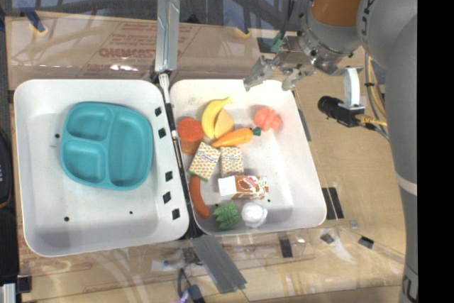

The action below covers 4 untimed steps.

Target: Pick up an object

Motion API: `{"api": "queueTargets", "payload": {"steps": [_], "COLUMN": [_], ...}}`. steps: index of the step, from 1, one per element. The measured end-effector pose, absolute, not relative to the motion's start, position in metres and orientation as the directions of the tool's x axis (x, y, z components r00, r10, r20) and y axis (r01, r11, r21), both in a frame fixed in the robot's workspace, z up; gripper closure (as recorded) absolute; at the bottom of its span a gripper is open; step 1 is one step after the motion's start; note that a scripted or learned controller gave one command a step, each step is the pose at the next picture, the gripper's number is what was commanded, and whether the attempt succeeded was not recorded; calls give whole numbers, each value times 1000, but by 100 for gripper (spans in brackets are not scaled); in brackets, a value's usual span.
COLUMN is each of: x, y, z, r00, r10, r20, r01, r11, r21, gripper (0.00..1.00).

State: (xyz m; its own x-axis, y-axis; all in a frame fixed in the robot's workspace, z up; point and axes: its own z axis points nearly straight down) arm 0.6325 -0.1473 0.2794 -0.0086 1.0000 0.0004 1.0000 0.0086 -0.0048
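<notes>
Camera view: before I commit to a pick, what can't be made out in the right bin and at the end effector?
- End effector: small and blurred above the right bin's far rim; finger state unreadable.
- Sausage: lower end tucked against the bin wall, partly behind the broccoli.
- Milk carton: print too small to read.
- Banana: lower part covered by the carrot.

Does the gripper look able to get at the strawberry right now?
Probably yes. The gripper hovers above the right bin's far edge, the strawberry lies just below it, apart from the carrot, with nothing on top.
</notes>
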Motion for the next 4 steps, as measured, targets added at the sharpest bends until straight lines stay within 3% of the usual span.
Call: {"api": "queueTargets", "payload": {"steps": [1, 2, 3, 4], "x": [591, 593, 623, 603], "y": [-146, -111, -172, -169], "z": [98, 146, 93, 91], "r00": [115, 384, 196, -84], "r10": [993, 924, 981, 996], "r20": [1, -1, 1, 2], "r01": [993, 923, 981, 996], "r11": [-115, -384, -196, 84], "r21": [-5, -4, 0, -6], "gripper": [0, 0, 0, 0]}}
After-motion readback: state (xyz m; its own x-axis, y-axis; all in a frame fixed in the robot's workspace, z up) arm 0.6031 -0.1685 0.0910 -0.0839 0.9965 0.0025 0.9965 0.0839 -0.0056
